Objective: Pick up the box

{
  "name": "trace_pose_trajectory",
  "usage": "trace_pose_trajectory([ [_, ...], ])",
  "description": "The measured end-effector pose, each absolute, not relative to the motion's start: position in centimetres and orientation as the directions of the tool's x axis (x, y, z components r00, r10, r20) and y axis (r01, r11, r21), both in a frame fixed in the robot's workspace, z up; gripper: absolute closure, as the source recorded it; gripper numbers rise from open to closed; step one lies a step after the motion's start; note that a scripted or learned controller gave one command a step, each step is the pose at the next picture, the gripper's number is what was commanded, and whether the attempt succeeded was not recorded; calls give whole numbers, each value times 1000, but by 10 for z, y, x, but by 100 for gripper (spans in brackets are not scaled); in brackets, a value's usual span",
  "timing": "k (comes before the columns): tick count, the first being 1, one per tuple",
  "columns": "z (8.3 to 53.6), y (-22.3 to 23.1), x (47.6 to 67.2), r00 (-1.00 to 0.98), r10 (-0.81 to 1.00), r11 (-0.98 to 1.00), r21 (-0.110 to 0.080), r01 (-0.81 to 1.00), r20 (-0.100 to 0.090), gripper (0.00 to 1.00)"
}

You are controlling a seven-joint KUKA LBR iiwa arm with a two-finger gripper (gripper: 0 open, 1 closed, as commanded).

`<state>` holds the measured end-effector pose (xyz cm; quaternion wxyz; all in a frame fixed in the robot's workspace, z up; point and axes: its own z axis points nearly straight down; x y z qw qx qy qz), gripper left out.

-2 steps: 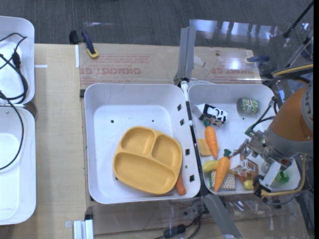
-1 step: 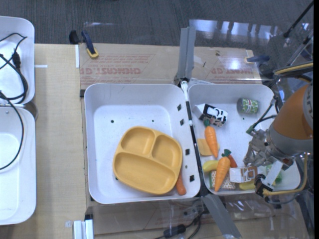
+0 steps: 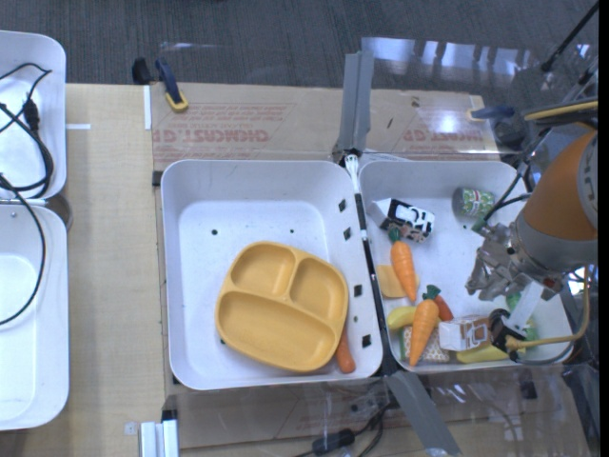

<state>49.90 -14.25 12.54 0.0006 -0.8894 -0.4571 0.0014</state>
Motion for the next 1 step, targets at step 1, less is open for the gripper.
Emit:
trace_pose_trajectory([
  [1,125,-142,499,582,813,-582,-3,813,-2,0],
])
